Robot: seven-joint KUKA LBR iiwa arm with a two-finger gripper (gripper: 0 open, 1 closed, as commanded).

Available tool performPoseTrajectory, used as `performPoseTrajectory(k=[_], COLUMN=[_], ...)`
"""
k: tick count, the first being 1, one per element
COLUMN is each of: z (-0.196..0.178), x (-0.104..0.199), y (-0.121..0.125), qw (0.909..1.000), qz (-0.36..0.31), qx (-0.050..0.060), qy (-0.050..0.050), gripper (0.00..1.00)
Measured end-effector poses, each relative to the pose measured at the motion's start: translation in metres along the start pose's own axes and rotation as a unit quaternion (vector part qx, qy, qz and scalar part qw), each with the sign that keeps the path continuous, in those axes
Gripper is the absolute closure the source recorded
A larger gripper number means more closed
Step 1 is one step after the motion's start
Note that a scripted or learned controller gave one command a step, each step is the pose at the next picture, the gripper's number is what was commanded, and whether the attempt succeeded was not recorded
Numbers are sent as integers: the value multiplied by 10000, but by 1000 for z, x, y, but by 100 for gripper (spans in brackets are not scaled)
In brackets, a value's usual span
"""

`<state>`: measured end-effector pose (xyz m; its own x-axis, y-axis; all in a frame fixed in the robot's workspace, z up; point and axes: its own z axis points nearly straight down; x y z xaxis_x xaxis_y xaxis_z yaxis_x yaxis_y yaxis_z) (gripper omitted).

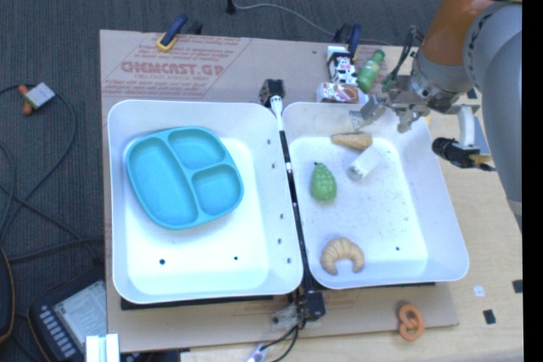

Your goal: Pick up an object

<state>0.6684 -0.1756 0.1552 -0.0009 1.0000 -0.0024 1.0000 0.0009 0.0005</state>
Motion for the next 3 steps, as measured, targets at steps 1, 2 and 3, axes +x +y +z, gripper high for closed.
performPoseTrajectory(k=[1,2,3], z=[68,68,57], x=[42,43,43], y=[-93,-177,-175], qw=[10000,10000,10000], qz=[5,16,23], qx=[-8,-28,-50], qy=[10,-4,-15], gripper=[0,0,100])
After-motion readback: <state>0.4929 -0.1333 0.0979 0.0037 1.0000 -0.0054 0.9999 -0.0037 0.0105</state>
